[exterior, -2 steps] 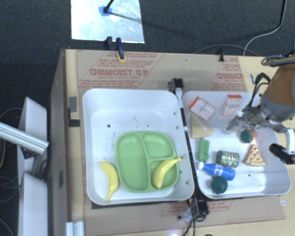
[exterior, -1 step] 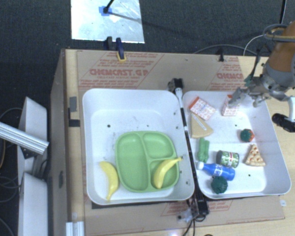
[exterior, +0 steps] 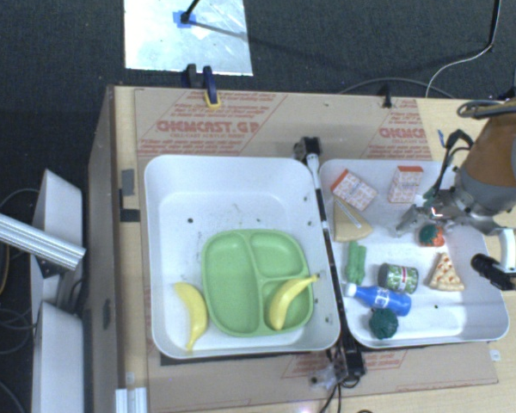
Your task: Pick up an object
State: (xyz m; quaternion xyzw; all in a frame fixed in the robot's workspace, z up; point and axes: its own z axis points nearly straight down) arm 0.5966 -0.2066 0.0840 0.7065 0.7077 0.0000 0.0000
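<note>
While arm reaches in from 3 o'clock, end effector [exterior: 427, 222] hovers over right bin [exterior: 482, 321]; grip state cannot be told. Small round red-green object [exterior: 431, 235] directly beneath, no clear long axis. Pizza slice toy [exterior: 445, 274] at 5 o'clock.

Reaches in from the right over the right-hand bin [exterior: 499, 321], grey housing with the orange band up at the bin's far right corner. Wrist angled down and leftward toward the bin's back-right part. Gripper [exterior: 424, 222] low above the bin floor there, just inside its right wall. Finger spread too blurred to make out.
</note>
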